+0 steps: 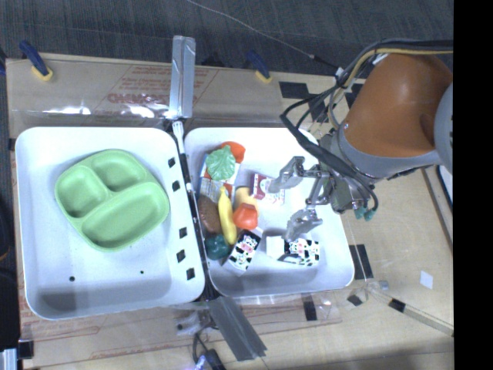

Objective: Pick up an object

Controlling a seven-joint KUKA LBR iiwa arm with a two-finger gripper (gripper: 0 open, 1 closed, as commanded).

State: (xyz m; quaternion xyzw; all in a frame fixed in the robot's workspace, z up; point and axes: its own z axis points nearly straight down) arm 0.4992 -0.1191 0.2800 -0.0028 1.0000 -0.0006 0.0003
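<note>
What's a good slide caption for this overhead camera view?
Open gripper hovers over the toy-filled right bin; a green divided plate sits in the left bin.

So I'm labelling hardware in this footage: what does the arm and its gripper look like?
The arm is grey with a broad, rounded orange band above the wrist. Black cables loop around the wrist. The gripper has two slim, silvery metal fingers.

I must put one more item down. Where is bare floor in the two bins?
Left bin: bare along its near edge and corners, around the green plate. Right bin: crowded at its left wall with toy food; bare only at its far right, by the pincer.
</note>
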